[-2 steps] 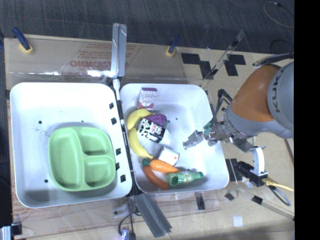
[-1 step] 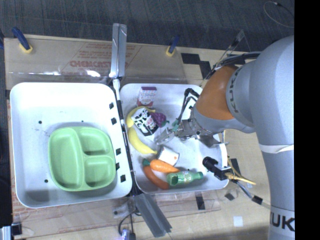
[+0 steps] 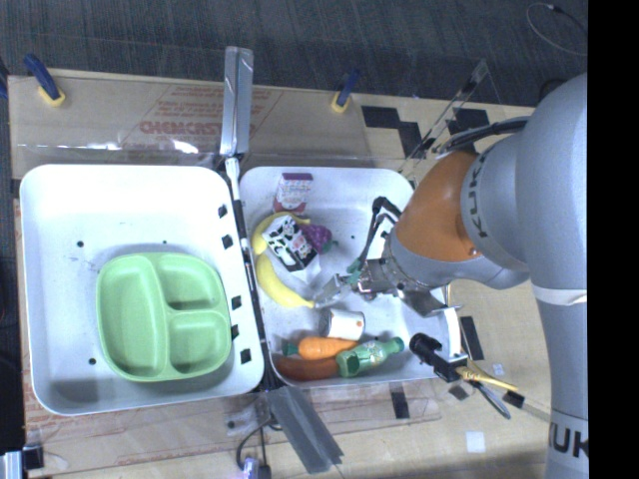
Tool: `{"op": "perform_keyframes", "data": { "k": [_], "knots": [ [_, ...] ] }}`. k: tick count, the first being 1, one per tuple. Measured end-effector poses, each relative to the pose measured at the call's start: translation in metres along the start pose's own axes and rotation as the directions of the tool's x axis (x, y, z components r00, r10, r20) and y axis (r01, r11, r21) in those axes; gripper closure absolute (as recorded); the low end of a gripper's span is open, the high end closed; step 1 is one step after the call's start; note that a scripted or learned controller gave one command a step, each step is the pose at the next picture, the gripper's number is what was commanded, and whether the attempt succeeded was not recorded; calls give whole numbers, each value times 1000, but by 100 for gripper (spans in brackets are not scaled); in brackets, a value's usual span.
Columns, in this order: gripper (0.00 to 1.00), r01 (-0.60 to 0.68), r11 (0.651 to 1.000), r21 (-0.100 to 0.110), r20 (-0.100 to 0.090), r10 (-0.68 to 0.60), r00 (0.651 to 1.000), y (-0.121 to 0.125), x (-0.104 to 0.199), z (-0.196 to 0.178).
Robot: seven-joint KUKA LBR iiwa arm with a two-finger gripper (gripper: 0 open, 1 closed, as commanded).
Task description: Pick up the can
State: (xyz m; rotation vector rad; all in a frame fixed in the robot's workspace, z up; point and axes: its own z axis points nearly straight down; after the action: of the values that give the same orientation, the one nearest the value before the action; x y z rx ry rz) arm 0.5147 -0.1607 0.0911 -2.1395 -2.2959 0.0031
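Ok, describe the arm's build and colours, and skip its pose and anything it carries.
The arm is made of thick, rounded, smooth grey segments, with a glossy orange band above the wrist. Black lettering sits low on the grey casing by the frame's lower right. A thin black cable loops beside the wrist. The gripper is small, dark metal hardware.

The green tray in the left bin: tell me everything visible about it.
The green tray is pale green, looks like smooth plastic, and has rounded corners. Raised ridges split it into three compartments: one long one on its left and two smaller ones on its right. It lies flat, open side up, turned slightly askew, on the floor of the left bin, toward the near side. Only the bin floor touches it.
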Motion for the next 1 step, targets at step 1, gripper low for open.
{"op": "perform_keyframes", "data": {
  "k": [1],
  "knots": [
    [0, 0, 1000, -1, 0, 0, 1000, -38, 6, 0]
  ]
}}
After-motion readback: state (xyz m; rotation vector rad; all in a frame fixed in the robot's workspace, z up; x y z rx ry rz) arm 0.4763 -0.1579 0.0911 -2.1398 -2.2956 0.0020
